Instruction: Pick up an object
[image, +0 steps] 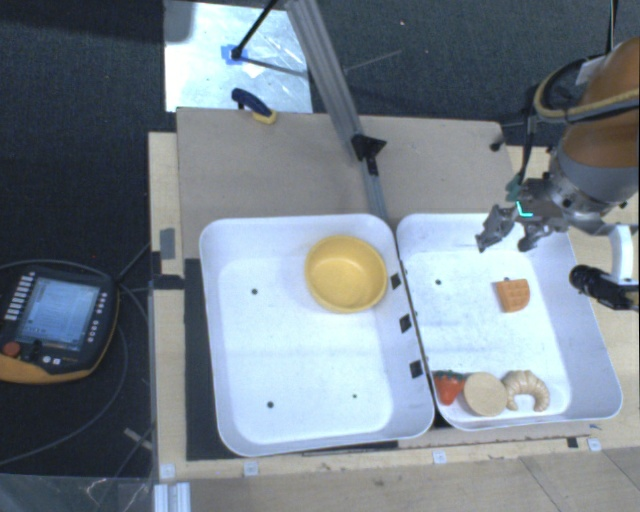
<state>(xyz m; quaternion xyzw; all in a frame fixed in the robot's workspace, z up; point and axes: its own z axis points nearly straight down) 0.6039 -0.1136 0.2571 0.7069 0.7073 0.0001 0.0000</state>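
- The left bin (300, 400) holds one thing: a yellow bowl (346, 272), upright, near the bin's far right corner, close to the wall shared with the right bin (590, 370).
- The right bin holds four things. An orange block (512, 295) lies alone in its middle right part, well apart from the yellow bowl.
- Along the right bin's near wall, three items sit in a row, touching or nearly so: a red tomato-like piece (449, 386) nearest the yellow bowl's side, a round tan disc (484, 394) in the middle, and a pale croissant (527, 388) farthest from the bowl.
- The gripper (508, 232) hangs over the right bin's far edge, beyond the orange block and apart from it; its two fingers stand spread with nothing between them.
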